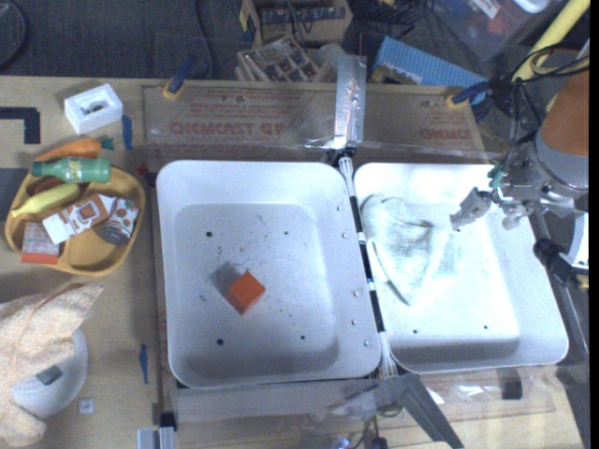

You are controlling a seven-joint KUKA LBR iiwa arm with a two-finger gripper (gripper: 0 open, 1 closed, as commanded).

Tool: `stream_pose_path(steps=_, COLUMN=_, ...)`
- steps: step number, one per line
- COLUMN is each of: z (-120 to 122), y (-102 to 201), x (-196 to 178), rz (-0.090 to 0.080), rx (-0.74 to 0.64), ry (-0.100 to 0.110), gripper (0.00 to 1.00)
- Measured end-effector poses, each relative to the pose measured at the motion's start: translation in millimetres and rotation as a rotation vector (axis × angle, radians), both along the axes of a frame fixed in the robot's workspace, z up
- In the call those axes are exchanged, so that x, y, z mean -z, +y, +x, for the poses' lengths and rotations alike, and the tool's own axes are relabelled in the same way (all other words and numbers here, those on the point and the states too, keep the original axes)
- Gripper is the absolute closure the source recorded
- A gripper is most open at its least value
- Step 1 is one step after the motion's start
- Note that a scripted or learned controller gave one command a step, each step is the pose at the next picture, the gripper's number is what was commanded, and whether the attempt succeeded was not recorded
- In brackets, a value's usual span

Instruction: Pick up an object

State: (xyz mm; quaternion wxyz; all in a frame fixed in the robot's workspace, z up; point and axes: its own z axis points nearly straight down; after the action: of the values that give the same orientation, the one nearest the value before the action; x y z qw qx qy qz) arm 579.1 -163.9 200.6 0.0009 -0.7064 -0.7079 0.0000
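Note:
An orange-red cube (246,292) lies on the floor of the left bin (187,195), a little left of its middle, with a grey shadow at its upper left. My gripper (470,210) hangs over the upper right part of the right bin (533,344), far from the cube. Its pale fingers point left and down, and nothing is seen between them. The grey arm with the orange band reaches in from the right edge.
A yellow bowl (112,258) of toy food stands left of the bins, with a cloth (42,330) below it and a small white box (94,108) above. Clear plastic sheeting lies behind the bins. Scuffs mark the right bin's floor.

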Motion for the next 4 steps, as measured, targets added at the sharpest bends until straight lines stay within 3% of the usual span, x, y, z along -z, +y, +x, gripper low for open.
stream_pose_path(steps=1, z=12, y=17, x=103, rz=-0.002, rx=0.041, ry=-0.004, gripper=0.00)
stream_pose_path(steps=2, z=4, y=-29, x=-13, rz=-0.003, rx=0.193, ry=-0.004, gripper=0.00)
stream_pose_path(steps=3, z=-55, y=11, x=-84, rz=-0.002, rx=0.374, ry=-0.001, gripper=0.00)
stream_pose_path(steps=4, z=-55, y=11, x=-84, rz=-0.002, rx=0.374, ry=-0.001, gripper=0.00)
